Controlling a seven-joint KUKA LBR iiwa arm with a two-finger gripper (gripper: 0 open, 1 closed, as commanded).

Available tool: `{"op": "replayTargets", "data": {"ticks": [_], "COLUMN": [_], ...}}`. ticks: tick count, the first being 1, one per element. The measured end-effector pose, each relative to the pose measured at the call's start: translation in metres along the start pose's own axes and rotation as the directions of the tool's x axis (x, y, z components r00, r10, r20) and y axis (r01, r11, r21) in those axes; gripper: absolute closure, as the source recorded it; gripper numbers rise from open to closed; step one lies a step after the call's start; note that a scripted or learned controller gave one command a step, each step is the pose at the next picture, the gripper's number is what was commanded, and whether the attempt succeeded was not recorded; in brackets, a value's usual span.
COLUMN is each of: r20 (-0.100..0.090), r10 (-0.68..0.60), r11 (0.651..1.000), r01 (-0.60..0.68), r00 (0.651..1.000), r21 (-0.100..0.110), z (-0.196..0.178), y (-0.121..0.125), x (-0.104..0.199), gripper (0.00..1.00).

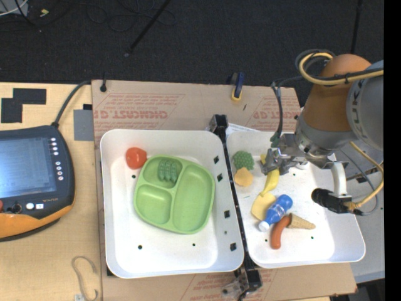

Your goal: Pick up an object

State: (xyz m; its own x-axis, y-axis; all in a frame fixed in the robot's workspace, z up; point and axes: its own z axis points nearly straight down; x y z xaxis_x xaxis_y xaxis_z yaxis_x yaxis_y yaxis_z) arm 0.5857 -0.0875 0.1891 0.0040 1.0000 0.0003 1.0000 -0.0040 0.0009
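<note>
Grey two-finger gripper sits low in the right white bin, just above the top end of the curved yellow plastic banana. Can't tell whether it's open or gripping anything. Green broccoli toy sits just left of it.

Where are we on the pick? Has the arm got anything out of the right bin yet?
Nothing looks picked yet. In hand: the gripper sits low in the right bin, just above the banana, but I cannot make out anything between its fingers. The blue bottle, hot dog, ice cream cone and broccoli all lie in the bin. Left to do: close on one item and lift it.
</note>
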Motion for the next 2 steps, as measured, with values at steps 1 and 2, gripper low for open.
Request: {"op": "replayTargets", "data": {"ticks": [1, 2], "r20": [0.0, -0.002], "r10": [-0.004, -0.008], "r11": [1.0, 1.0], "r01": [0.004, 0.008], "r00": [1.0, 1.0], "r21": [0.0, 0.005], "z": [-0.04, -0.049], "y": [0.0, -0.014], "x": [-0.001, 0.046], "gripper": [1.0, 1.0]}}
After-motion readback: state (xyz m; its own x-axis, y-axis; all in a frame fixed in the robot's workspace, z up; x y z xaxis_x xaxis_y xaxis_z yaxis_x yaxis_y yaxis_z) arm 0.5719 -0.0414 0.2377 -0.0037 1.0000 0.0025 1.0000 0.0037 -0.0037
